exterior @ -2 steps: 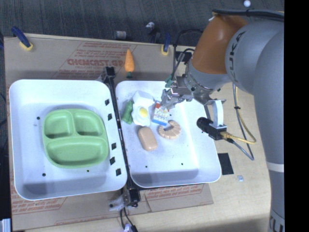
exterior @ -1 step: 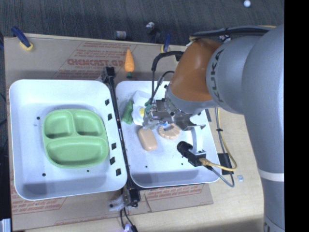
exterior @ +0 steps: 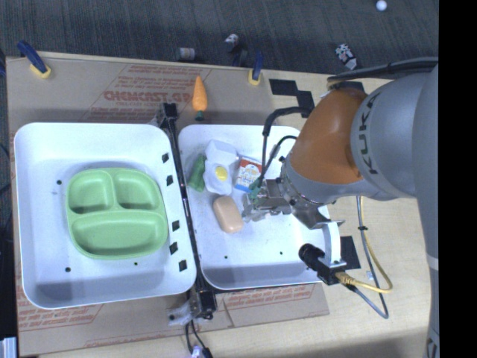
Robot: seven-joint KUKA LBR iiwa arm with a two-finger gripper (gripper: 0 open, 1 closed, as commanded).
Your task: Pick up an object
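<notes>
**Gripper down among the clutter in the right bin**

The arm (exterior: 350, 144) reaches in from the right and the gripper (exterior: 257, 203) sits low over the right bin (exterior: 246, 278), just beside the tan bread-like piece (exterior: 228, 215); whether anything sits between its jaws I cannot tell, the wrist hides too much of them; so no grasp can be claimed. The candidates are bunched up: the tan piece lies at the gripper's left, the white fried-egg toy (exterior: 219, 167) above it, a green item (exterior: 197, 175) against the bin's left wall, and a small red-and-white carton (exterior: 247, 174) touching the egg toy's right side and close above the gripper.

The risks, as I judge them: the tan piece looks rounded and smooth, so a closing pinch off its middle could squirt it sideways; the carton is so near that a jaw may land on it and tip or shove it instead; a lift with only an edge caught would likely drop. The green divided plate (exterior: 115, 213) in the left bin (exterior: 37, 289) lies well apart from the action; an orange carrot toy (exterior: 199, 94) rests on the bench beyond the bins.
</notes>
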